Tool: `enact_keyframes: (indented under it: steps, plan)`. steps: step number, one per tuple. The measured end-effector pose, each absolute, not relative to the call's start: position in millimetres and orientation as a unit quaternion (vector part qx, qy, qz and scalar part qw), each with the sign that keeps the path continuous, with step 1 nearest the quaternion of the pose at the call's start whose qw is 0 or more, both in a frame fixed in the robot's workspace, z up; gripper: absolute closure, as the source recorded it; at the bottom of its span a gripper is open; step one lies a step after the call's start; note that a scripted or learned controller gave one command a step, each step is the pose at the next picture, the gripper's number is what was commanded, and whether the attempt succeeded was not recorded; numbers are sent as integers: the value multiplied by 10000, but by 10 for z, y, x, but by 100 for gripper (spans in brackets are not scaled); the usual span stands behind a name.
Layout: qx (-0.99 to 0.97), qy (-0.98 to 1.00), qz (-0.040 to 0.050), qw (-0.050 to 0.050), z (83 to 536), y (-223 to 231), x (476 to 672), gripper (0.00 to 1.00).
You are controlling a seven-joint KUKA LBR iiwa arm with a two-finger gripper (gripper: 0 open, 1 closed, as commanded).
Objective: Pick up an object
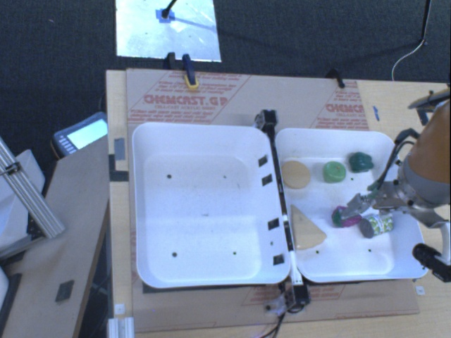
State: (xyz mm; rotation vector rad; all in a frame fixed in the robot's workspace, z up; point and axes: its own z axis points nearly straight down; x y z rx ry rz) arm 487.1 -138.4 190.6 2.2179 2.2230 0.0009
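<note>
From my console I look down on a pale wooden bench [232, 90] covered by a brown protective sheet printed with red lettering. Around it the floor is dark carpet [296, 20], with a shiny metal plate [168, 20] lying on it beyond the bench's far edge. At the left stand a lower side table [70, 210], a small device with a lit screen [79, 136] and a slanted aluminium rail [28, 196]. A yellow-tipped clamp [189, 72] grips the far edge of the sheet.

I count two white bins side by side. The left bin [204, 203] shows its bare white floor with a few small dark holes. The right bin [338, 259] holds six things: one tan round disc [296, 174], one light green round piece [334, 171], one dark green lump [361, 162], one tan wedge [306, 229], one small magenta and green object [344, 217], and one small cylinder with a green and white label [379, 224].

The arm [430, 164] enters from the right, and its gripper [361, 204] sits low over the right bin, just above the magenta and green object and beside the labelled cylinder. I cannot tell how the gripper is set, nor whether it has hold of anything; the two small objects lie touching or nearly touching each other right under it.
</note>
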Motion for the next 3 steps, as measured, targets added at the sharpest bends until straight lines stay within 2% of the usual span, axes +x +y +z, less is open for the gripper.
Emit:
enact_keyframes:
  steps: [1,2,3]
  plan:
    - [7080,7061,23,92,3105,-2116,5125,0]
    - [7035,7106,52,94,4519,-1746,5566,0]
    - [7040,7102,18,42,4542,-1766,5544,100]
